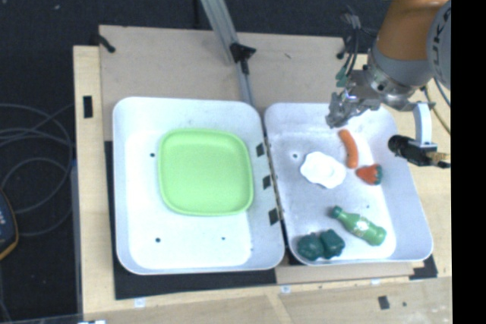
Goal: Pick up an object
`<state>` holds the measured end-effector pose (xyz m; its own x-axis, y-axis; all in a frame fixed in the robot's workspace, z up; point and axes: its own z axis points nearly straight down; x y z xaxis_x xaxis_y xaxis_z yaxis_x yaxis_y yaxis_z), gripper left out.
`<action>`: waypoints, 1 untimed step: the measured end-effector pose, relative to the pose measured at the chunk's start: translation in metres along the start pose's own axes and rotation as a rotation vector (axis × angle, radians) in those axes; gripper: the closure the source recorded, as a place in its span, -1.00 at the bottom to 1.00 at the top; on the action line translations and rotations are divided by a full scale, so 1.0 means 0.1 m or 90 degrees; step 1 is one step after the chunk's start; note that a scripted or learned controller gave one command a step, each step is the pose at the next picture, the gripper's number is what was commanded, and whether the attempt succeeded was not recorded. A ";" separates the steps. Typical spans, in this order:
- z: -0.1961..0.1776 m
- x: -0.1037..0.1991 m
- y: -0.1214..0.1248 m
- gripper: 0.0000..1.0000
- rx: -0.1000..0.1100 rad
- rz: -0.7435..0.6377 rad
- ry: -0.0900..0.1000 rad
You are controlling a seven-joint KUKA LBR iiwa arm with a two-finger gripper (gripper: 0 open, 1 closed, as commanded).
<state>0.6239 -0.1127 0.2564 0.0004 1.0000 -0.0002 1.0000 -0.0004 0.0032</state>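
1. The grey arm with the orange band (406, 11) is seen at about two o'clock, with the tool (339, 111) poised over the far edge of the right-hand shallow white bin (402, 239); whether it is open or closed cannot be told, and nothing is seen held in it.
2. The nearest candidate is judged to be the slim orange carrot-shaped toy (349, 147), lying just below the tool and running roughly from twelve to six o'clock.
3. A white rounded lump (323, 170) lies just beside it at eight o'clock, and a small red piece (370, 174) near its lower end.
4. A green plastic bottle (358, 226) and a dark green blocky object (320, 245) lie towards six o'clock.
5. The left-hand white bin (137, 239) holds a light green square plate (205, 171).
6. For a sound grasp, the carrot should be closed on across its narrow width, at mid-length, with a straight descent so the white lump is not nudged.
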 end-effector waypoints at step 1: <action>0.11 0.49 -0.09 1.00 0.002 -0.002 0.000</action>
<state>0.6153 -0.0632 0.2456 -0.0029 1.0000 0.0005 1.0000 0.0029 0.0003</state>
